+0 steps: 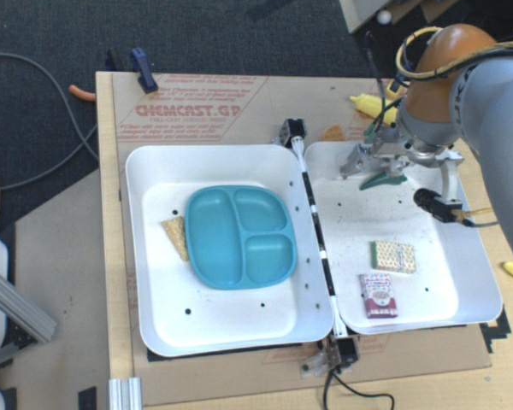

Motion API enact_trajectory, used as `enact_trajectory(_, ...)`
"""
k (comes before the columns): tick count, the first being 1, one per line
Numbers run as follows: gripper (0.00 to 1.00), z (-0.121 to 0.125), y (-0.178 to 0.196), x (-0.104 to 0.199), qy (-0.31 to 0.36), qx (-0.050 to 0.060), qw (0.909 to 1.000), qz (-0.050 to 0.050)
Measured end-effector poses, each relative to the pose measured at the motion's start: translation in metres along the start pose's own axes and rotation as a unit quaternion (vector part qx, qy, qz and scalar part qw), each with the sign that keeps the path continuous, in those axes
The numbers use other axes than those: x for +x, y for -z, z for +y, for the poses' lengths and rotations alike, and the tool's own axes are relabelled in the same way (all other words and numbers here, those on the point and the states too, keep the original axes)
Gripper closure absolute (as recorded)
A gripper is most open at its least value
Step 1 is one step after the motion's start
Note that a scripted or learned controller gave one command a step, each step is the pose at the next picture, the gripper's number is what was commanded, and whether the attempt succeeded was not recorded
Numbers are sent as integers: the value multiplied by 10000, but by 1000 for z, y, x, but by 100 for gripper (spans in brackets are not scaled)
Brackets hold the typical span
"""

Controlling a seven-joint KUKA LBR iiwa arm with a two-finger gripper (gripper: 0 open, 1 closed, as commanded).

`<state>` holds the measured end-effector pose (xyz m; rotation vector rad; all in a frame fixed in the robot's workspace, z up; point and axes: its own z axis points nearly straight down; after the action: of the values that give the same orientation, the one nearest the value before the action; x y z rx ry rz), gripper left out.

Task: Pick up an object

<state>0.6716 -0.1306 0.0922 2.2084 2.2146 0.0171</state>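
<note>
White right bin (470, 280) | I see gripper (378, 171) low at its far edge, fingers spread, gripping nothing | candidates: green packet (394, 256), red packet (378, 295), near front | pickup not begun; descent, closure, lift remain

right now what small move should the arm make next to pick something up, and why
Probably move toward the near edge of the right bin, then lower. The hand sits over the bin's far end, while the green patterned packet and the red packet lie apart from it, nearer the front.
</note>
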Motion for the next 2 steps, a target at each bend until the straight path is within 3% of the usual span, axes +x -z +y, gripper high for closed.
enact_trajectory(1,0,0,0,-10,1,0,10000,-3)
enact_trajectory(2,100,0,10,-10,4,-3,10000,-10)
